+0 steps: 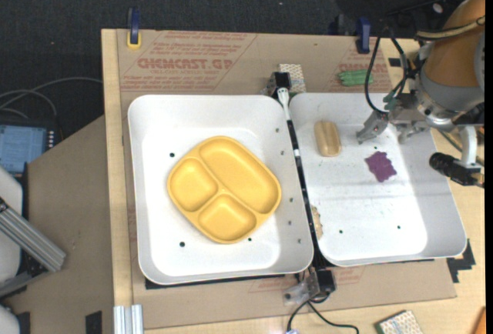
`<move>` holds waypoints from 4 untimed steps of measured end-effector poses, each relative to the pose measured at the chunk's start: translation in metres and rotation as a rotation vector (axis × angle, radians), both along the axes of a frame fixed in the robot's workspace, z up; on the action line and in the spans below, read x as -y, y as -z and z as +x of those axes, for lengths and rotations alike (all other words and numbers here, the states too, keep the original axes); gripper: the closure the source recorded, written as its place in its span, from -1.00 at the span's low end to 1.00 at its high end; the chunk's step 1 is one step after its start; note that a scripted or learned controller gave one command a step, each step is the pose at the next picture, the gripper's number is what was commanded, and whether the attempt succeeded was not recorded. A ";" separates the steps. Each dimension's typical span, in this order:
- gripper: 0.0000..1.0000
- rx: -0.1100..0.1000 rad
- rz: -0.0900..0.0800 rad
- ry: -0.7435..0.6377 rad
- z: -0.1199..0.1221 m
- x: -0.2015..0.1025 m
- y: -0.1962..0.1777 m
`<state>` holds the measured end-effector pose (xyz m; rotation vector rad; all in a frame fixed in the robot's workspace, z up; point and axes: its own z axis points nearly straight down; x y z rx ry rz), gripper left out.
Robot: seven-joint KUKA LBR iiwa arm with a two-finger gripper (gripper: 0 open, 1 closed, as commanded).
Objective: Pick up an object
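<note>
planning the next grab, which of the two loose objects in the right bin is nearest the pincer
The purple piece, lying just below the pincer. The tan block sits farther off, toward the bin divider.

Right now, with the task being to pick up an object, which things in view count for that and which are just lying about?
Part of the job:
- tan block, right bin
- purple piece, right bin
- gripper, open, above the right bin, holding nothing

Just lying about:
- yellow divided plate, left bin
- green item on the board behind the bins

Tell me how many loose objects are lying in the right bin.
2: a tan block near the bin's upper left, and a purple piece toward its middle right, below the gripper.
</note>
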<state>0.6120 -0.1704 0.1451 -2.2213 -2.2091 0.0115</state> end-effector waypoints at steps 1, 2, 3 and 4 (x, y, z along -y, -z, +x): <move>-1.00 0.003 0.000 0.000 -0.056 0.032 0.065; -1.00 0.014 -0.002 -0.008 -0.039 0.007 0.060; -1.00 0.008 0.000 -0.002 -0.065 0.039 0.060; -1.00 0.017 -0.002 -0.011 -0.020 -0.008 0.060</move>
